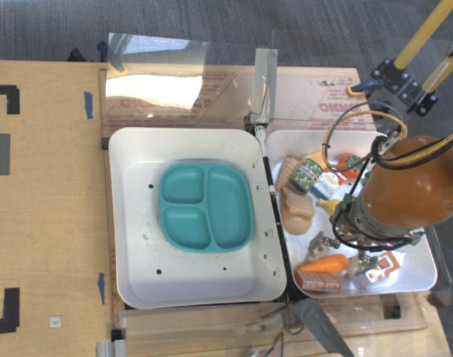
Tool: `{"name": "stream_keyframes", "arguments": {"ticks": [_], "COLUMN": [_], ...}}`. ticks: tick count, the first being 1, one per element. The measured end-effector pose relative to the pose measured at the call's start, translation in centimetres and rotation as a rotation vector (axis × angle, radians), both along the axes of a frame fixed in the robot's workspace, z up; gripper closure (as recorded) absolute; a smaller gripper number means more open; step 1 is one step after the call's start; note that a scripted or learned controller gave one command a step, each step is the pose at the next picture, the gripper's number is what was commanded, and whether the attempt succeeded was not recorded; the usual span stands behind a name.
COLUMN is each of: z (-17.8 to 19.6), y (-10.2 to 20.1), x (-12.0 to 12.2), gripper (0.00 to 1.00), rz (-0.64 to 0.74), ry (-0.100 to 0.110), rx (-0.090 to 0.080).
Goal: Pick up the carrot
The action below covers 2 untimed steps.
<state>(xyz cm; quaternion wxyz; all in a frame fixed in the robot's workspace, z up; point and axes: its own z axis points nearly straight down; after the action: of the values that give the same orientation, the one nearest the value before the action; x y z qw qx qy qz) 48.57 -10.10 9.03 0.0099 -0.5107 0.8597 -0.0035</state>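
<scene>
1. In the right white bin (423,270), near its front wall, the small orange plastic carrot (324,264) lay on its side.
2. The jaws' state could not be told; the gripper (364,262) hung just beside the carrot.
3. Judged light, stiff, smooth; grip across the thick middle.

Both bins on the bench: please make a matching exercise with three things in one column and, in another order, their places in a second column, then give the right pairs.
Things:
1. teal divided plate
2. carrot
3. arm's orange band

Places:
A. near the front edge of the right bin
B. above the right bin, over the pile of items
C. in the middle of the left bin

Pairs: 1-C, 2-A, 3-B
</scene>
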Motion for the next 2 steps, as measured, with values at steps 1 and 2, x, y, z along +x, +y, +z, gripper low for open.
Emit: {"name": "stream_keyframes", "arguments": {"ticks": [1, 2], "z": [0.04, 0.06], "y": [0.17, 0.26], "x": [0.06, 0.07], "gripper": [0.00, 0.00], "rz": [0.042, 0.058], "ry": [-0.002, -0.003], "rx": [-0.004, -0.006]}}
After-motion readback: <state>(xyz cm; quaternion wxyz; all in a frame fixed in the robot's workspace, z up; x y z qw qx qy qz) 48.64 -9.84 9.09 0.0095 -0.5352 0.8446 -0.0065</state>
